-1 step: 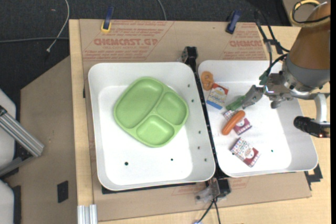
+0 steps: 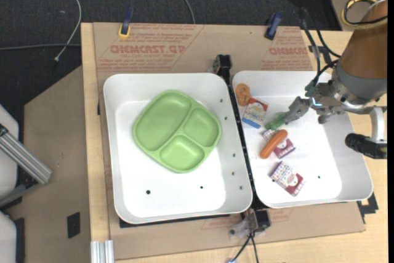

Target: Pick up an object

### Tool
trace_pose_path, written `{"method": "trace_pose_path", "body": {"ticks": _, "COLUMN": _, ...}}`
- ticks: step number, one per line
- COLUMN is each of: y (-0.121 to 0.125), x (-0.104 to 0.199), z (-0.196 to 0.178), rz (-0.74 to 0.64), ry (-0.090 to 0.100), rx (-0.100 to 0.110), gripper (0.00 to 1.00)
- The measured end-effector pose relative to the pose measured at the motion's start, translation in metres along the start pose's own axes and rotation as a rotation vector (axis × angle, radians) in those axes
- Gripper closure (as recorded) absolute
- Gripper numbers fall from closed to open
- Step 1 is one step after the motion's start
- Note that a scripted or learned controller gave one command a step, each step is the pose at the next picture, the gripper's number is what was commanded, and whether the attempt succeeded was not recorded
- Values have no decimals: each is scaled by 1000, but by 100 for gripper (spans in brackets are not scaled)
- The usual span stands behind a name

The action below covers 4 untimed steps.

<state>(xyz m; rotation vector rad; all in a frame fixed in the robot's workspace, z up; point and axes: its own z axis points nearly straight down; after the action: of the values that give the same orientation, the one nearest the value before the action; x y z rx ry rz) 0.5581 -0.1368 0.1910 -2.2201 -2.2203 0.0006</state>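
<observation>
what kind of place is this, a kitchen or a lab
Most likely a robotics lab test bench: two white bins clamped on a cardboard-covered board, a green divided plate, toy food, loose cables on carpet, and the gripper.

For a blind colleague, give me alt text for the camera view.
A grey robot arm reaches from the right, its hand low over the right bin near a toy hot dog and small packets. The left bin holds a green divided plate.
</observation>
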Motion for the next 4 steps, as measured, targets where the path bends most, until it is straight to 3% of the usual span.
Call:
{"method": "trace_pose_path", "body": {"ticks": 1, "y": -7, "x": 2, "z": 44, "rz": 0, "ry": 2, "rx": 5, "gripper": 0}}
{"method": "trace_pose_path", "body": {"ticks": 2, "y": -9, "x": 2, "z": 102, "rz": 1, "ry": 6, "rx": -3, "gripper": 0}}
{"method": "trace_pose_path", "body": {"ticks": 3, "y": -6, "x": 2, "z": 101, "rz": -1, "ry": 1, "rx": -6, "gripper": 0}}
{"method": "trace_pose_path", "body": {"ticks": 4, "y": -3, "x": 0, "z": 88, "rz": 1, "ry": -6, "rx": -19, "gripper": 100}}
